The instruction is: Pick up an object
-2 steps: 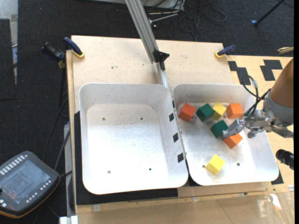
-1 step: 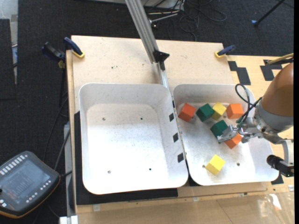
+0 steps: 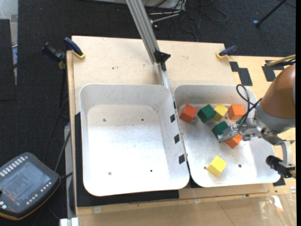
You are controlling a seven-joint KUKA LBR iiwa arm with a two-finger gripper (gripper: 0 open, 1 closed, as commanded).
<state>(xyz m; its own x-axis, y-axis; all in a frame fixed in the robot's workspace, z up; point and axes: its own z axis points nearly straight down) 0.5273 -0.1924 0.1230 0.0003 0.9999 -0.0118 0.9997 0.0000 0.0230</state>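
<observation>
Evidently the target is the small green cube (image 3: 219, 129), or the small orange cube (image 3: 233, 141) touching it at lower right; both lie in the right-hand shallow white bin (image 3: 249, 175), right of frame centre. The two-finger gripper (image 3: 231, 134) sits low between these two cubes, yet whether its fingers are spread or pinching a cube cannot be told. The step in hand appears to be the grasp itself; the next move calls for closing on one cube and lifting straight up. Each cube lies flat, turned diagonally to the bin walls, with no long axis. Farther out lie another green cube (image 3: 206, 113), two orange cubes (image 3: 188, 112) (image 3: 236, 110) and two yellow cubes (image 3: 220, 110) (image 3: 216, 165). The left-hand white bin (image 3: 94, 102) adjoins.
</observation>
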